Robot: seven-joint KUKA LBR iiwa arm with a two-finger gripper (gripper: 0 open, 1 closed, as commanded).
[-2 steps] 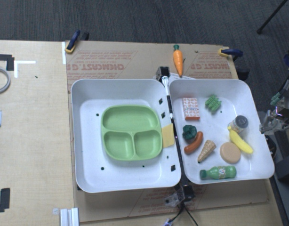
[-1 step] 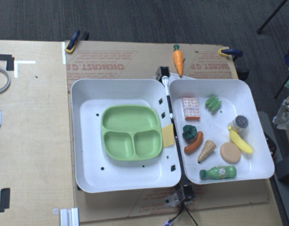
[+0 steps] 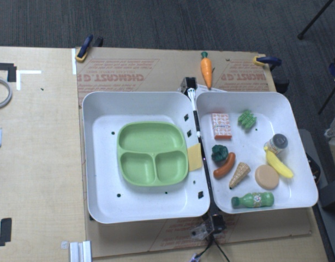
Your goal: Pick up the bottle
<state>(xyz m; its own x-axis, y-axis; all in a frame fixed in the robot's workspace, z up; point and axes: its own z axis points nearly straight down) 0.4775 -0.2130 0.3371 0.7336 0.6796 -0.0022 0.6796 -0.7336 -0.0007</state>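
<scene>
**Green bottle lies flat at the near edge of the right bin**

The bottle (image 3: 253, 200) I am after lies on its side in the right bin (image 3: 295, 119), close against the near wall. Its long axis runs almost left to right across the view, with the narrow neck end pointing left and the broad base to the right, tipped very slightly upward on that side.

Just behind it sit a tan round cookie (image 3: 267, 177) and an ice-cream cone (image 3: 239, 174), both near but apart from it. A banana (image 3: 279, 165) lies beyond the cookie, with a small jar (image 3: 277, 142) next to it. A sausage (image 3: 223, 166) rests left of the cone.

The left bin (image 3: 96, 146) holds a green divided plate (image 3: 153, 153).

I cannot tell how my jaws stand.
</scene>
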